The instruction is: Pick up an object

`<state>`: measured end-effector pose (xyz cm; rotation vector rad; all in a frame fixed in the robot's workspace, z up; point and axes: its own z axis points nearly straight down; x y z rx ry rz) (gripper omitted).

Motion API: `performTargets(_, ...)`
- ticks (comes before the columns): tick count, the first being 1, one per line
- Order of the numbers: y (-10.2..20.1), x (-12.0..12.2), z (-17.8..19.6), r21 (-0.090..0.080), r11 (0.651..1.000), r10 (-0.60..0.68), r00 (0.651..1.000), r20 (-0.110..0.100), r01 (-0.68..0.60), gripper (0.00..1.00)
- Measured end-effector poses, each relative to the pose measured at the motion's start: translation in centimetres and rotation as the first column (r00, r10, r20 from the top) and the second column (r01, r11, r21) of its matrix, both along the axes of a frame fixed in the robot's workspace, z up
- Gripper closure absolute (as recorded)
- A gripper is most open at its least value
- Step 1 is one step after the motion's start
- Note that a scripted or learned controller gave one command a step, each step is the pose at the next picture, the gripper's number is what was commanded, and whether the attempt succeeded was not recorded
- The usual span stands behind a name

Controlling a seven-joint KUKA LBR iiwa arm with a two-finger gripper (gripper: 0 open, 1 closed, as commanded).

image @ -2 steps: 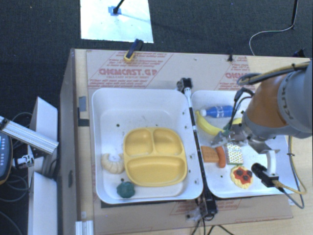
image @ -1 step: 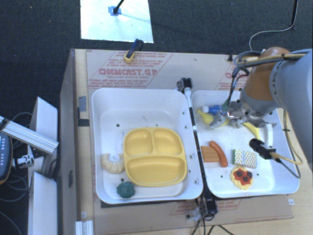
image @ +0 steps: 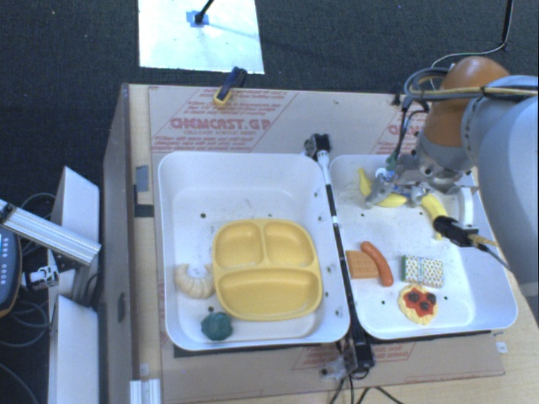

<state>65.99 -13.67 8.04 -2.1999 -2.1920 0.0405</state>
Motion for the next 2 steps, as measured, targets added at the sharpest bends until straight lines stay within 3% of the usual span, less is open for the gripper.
performTargets(1,-0.2,-0.1,1.0,-0.002,1.0,0.003,1.0,-0.006,-0.003,1.0)
performTargets(2,9.4,-2.3,10.6,-0.005,1.0,0.01,0.999,0.05,-0.01,1.0)
